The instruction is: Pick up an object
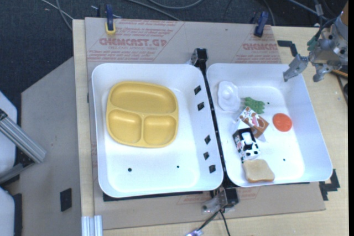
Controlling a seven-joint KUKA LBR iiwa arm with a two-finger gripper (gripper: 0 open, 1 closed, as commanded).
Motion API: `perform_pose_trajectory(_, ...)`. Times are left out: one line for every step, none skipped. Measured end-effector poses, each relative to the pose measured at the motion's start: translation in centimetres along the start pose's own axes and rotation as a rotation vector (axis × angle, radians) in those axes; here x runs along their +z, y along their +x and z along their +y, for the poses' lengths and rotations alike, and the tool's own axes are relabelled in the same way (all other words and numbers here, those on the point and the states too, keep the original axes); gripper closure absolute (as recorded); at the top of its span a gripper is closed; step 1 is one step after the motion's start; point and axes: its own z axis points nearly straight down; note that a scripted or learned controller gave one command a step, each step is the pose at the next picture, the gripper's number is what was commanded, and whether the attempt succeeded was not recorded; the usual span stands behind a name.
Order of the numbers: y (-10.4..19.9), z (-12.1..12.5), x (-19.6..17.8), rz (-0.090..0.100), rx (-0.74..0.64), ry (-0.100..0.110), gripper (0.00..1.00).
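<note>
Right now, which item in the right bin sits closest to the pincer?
The orange-red round piece: it lies alone toward the bin's right side, below the pincer; the green, white, cow-patterned and bread pieces lie further left.

My bench carries 2 white bins; the left bin [110, 174] holds a yellow 3-compartment tray [142, 114]. 2 blue clamps [110, 18] grip the cardboard sheet [144, 41] at the frame's top.
</note>
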Motion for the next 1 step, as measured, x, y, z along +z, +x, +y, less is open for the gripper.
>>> perform_pose_trajectory(0.10, 0.26, -0.90, -0.004, -0.004, -0.014, 0.00)
